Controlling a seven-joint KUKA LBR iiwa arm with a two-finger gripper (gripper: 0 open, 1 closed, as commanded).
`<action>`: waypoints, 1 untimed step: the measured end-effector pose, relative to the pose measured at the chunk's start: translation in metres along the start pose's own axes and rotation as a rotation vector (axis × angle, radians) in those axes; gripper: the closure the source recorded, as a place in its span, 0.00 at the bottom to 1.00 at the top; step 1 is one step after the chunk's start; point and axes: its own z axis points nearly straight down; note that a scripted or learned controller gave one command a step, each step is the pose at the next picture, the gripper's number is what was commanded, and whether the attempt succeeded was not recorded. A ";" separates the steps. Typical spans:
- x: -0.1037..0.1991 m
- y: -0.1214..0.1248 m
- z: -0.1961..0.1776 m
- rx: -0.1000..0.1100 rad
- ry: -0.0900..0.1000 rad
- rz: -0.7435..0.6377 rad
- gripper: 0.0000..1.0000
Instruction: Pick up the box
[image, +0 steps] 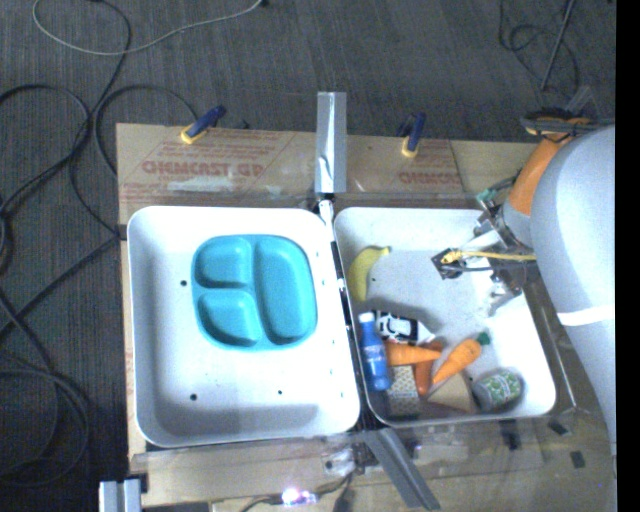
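Pincer (452, 262), finger state indiscernible, hovers in the right bin (540, 330) at frame right, above the box (405, 327).

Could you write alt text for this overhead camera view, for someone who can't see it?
A grey robot arm reaches from the right over the right bin, its gripper above a clutter of toy carrots, a blue bottle and a yellow object. The left bin holds a blue divided tray.

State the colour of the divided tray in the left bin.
Turquoise blue divided tray, clear in the camera view.
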 end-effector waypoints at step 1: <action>0.030 0.014 0.001 0.006 -0.021 0.115 0.00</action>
